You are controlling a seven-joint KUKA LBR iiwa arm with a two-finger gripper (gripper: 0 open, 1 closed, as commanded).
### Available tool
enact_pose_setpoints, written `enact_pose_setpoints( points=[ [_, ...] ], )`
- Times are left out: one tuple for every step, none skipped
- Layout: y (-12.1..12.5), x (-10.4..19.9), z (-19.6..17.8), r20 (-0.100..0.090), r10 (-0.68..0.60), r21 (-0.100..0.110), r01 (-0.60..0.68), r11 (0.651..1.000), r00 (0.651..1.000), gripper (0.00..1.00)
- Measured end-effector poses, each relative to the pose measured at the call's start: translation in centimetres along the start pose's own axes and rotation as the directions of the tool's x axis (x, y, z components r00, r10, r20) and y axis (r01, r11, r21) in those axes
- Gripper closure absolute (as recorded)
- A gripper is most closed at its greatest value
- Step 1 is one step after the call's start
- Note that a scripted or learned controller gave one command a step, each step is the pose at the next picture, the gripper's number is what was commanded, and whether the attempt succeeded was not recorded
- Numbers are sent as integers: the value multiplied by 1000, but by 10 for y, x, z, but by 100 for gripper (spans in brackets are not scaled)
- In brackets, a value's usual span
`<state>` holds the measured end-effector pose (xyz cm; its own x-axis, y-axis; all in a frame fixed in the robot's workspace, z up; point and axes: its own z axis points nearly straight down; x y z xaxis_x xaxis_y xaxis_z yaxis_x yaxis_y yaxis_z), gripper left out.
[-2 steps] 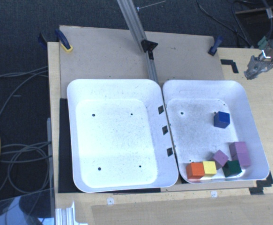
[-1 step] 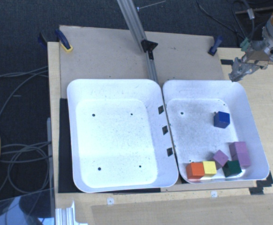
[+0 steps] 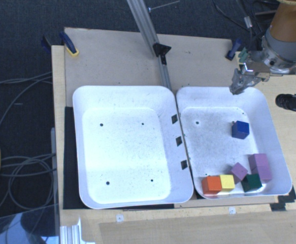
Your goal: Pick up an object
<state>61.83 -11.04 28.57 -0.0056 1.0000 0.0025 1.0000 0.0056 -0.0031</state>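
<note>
Seen from above: a wooden bench (image 3: 117, 60) bearing two shallow white bins side by side, the left bin (image 3: 87, 111) with a bare speckled floor, the right bin (image 3: 269, 116) holding all the blocks. Reaching in from the right, the grey arm (image 3: 290, 29) with its orange band, ending in the pincer (image 3: 240, 85) above the far rim of the right bin. Not possible to tell how far open, the fingers being too small and dark against the rim; nothing seen between them.

Lying alone near the middle of the right bin, a blue block (image 3: 240, 129), apart from everything else. Placed nearer to the camera than the pincer, almost straight below it in the view, and not touching it. Crowded in the near corner of the same bin: a tall purple block (image 3: 262, 165), a small purple block (image 3: 238, 170), a green block (image 3: 251, 182), a yellow block (image 3: 227, 182) and an orange block (image 3: 212, 184), touching or just beside one another.

Probably light, stiff and not fragile, with flat smooth sides, perhaps a little slippery. Best taken on two opposite flat faces, squarely, not on the corners. Easiest choice likely the blue block, with free room on all sides; harder for the cluster, with neighbours and the bin wall in the way.
</note>
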Motion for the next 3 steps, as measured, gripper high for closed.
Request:
enact_pose_setpoints(
  points=[
    [-6, 55, 12, -1, -1, 0, 1, 1000, 1000, 100],
    [-19, 110, 27, -1, -1, 1, 1, 1000, 1000, 100],
    [-29, 156, 33, 0, 0, 1, 0, 1000, 1000, 100]
  ],
)
